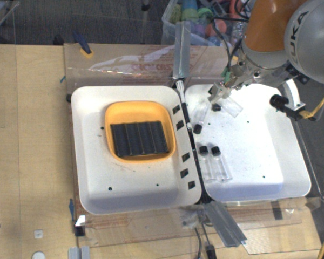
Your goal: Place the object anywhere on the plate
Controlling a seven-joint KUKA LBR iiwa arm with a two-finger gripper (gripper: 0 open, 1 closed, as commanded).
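Hovering over the right bin (270, 161), the KUKA-lettered arm (305, 26) carries a tool (220, 93) whose grip I cannot tell.

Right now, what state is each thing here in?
Plate: in the left bin, holding a dark ribbed block.
Vials: capped, lying flat in the right bin.
Gripper: low over the right bin's far side, beside another clear vial.

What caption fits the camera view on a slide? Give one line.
KUKA gripper over the right bin near clear vials; orange plate with black insert waits left.
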